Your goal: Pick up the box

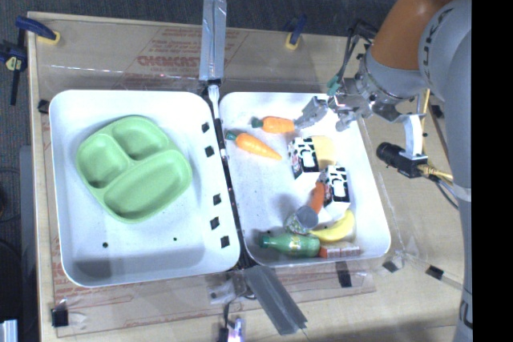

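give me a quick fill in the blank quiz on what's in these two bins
1. The green divided plate lies in the ____ bin as the camera sees it.
2. Two ____ carrots lie near the top of the right bin.
3. The green bottle lies on its ____ by that bin's near wall.
4. The gripper hangs over the ____ bin.

Missing words: left; orange; side; right

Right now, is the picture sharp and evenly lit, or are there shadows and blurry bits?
In the camera view the light is soft and fairly even: the green plate casts only a faint shadow in the left bin, and the claw over the right bin looks slightly smeared. Small items like the box are grainy, their print unreadable.
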Robot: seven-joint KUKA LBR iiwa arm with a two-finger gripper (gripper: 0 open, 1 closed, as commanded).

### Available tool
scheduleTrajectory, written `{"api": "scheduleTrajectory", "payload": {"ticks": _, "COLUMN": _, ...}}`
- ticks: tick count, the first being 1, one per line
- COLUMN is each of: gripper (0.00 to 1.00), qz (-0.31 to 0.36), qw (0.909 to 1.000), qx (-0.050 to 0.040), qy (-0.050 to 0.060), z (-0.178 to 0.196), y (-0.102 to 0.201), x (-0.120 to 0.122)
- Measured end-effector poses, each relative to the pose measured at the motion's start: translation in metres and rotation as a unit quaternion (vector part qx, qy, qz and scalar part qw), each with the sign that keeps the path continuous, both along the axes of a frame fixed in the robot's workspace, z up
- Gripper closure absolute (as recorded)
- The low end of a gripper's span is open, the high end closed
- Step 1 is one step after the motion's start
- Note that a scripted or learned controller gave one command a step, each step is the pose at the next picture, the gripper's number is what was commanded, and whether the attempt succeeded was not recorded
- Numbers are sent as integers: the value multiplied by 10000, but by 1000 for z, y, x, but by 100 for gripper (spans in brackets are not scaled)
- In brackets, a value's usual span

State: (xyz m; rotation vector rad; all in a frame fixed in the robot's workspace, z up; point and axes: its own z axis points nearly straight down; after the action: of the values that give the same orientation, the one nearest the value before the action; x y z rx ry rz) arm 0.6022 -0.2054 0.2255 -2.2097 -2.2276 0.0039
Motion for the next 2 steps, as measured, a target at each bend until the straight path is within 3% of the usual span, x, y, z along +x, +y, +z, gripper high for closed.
{"api": "scheduleTrajectory", "payload": {"ticks": 1, "gripper": 0, "qz": 104, "qw": 9999, "qx": -13, "qy": -26, "z": -122, "y": -5, "x": -34}}
{"api": "scheduleTrajectory", "payload": {"ticks": 2, "gripper": 0, "qz": -353, "qw": 9994, "qx": 0, "qy": -3, "z": -134, "y": 75, "x": -63}}
